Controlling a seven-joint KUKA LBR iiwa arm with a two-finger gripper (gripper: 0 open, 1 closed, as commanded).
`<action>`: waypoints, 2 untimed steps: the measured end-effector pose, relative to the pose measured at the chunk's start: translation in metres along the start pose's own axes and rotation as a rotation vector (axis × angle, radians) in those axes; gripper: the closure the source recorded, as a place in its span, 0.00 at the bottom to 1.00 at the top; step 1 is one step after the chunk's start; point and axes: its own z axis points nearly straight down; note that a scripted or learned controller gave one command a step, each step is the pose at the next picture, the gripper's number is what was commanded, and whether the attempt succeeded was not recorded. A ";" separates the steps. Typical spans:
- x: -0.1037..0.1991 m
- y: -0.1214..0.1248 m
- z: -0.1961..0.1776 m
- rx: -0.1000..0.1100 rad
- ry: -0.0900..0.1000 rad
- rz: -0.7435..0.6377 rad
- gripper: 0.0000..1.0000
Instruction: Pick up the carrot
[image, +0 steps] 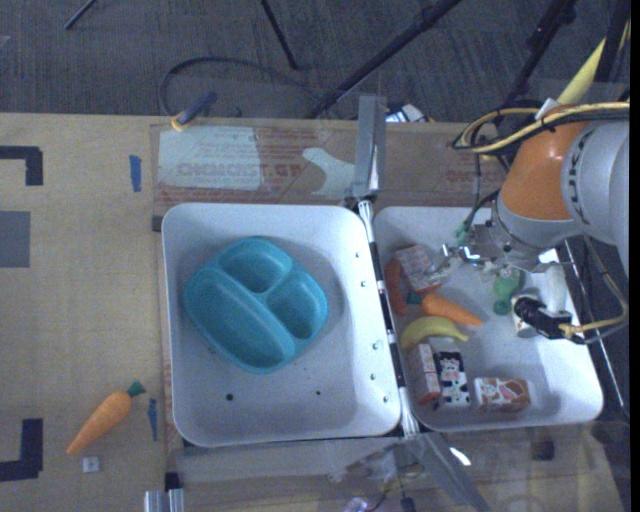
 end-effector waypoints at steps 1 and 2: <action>0.000 0.001 -0.011 -0.005 0.002 0.001 1.00; 0.006 -0.042 -0.059 0.017 0.000 0.296 1.00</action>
